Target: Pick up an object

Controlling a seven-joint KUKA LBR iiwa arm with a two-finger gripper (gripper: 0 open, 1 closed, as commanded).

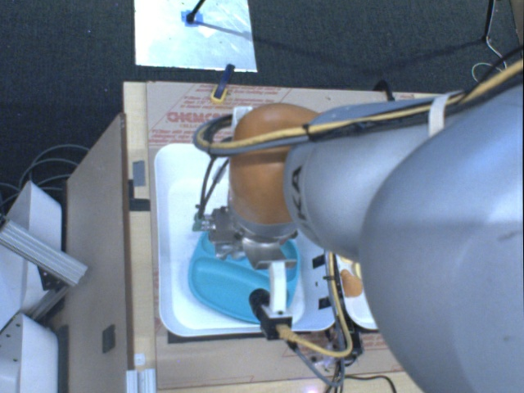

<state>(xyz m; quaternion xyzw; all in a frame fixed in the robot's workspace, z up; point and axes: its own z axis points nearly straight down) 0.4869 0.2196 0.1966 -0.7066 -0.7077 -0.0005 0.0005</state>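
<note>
The blue dish (217, 289) is lying in the near part of the left bin (169, 211). It is looking like light, hard, smooth plastic, so I am guessing it is going to be slippery, and its thin edge on the left is looking like the best place to grab. Its long side seems to be running from far left to near right, but the arm (393, 203) is hiding some of it. The gripper (236, 244) is hanging right over the dish's far end, and I cannot tell if it is open or closed.
</note>
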